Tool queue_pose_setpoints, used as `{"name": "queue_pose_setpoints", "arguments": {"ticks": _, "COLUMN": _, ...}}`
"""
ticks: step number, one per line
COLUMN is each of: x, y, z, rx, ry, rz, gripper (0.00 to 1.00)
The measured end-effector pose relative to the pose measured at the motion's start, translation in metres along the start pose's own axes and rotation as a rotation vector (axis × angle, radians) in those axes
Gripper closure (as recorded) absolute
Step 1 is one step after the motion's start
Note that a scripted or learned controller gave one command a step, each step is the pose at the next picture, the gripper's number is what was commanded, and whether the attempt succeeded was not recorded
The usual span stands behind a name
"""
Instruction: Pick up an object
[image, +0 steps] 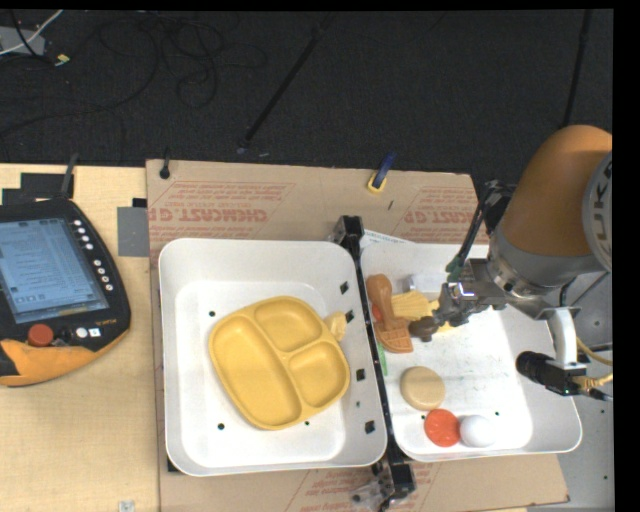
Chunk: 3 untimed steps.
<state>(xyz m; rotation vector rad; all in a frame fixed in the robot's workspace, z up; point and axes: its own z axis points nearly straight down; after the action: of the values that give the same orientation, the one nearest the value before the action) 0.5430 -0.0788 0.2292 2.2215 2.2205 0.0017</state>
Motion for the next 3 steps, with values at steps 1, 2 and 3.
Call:
{"name": "queue_pose_setpoints", "arguments": {"ticks": 1, "x": 0.044, "y": -0.008, "z": 0.007, "rx": 0.005, "ry": 0.002, "rz": -0.003, "gripper": 1.0}}
{"name": "queue_pose_setpoints", "arguments": {"ticks": 2, "x": 0.073, "y": -0.019, "z": 0.012, "rx": 0.006, "ry": 0.001, "rz": -0.002, "gripper": 1.0}}
{"name": "queue_pose_setpoints", "arguments": {"ticks": 3, "x": 0.075, "y": -0.021, "z": 0.012, "rx": 0.005, "ry": 0.001, "rz": 0.0, "gripper": 1.0}}
